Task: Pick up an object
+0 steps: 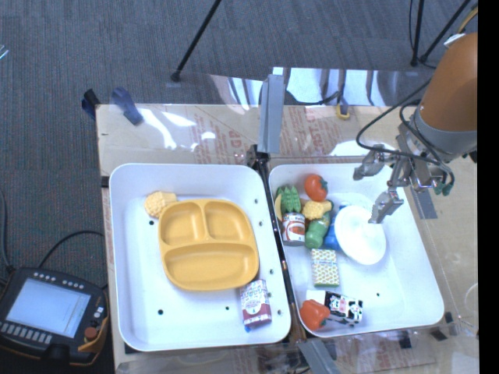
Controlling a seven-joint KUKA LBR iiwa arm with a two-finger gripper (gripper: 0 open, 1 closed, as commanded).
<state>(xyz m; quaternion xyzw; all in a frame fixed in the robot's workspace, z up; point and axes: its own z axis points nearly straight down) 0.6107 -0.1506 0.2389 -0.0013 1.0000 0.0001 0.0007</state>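
1. The tool [380, 187] is seen at the right side of the right bin [421, 287], hanging above its far right part; its two fingers are spread apart, with nothing between them.
2. No object has been taken up yet. The candidates are crowded in the left half of the right bin, and the closest is judged to be the white plate [360, 234], which lies just to the left of and nearer than the tool.
3. Beyond the plate, further left, a tomato [315, 186], a green vegetable [317, 232] and a small can [294, 227] are packed together, touching or almost so.
4. A short move left and toward the near side, followed by a descent, is judged to be needed.
5. The plate lies flat, so a grasp at its rim would probably be required.
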